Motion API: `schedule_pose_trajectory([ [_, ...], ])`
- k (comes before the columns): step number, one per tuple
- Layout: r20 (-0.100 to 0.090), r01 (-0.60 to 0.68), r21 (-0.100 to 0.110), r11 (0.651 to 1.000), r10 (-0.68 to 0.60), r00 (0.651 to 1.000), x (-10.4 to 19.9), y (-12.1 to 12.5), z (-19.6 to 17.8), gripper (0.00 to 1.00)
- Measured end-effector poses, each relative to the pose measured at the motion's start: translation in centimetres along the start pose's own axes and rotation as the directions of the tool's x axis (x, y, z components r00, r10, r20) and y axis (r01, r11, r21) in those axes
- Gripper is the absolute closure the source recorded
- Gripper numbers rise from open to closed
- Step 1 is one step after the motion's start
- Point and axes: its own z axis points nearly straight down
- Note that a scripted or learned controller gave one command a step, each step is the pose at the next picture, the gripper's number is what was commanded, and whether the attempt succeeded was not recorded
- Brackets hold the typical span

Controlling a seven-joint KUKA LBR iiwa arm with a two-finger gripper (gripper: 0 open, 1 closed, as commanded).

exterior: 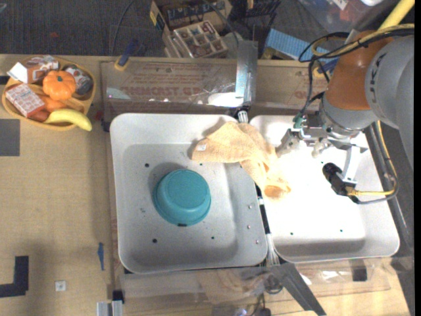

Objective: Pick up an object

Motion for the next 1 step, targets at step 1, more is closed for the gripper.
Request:
schedule_pose_trajectory([
  [1,0.0,-0.027,0.001,1.0,0.027,1.0,1.22,-2.17,-4.79,0.0],
])
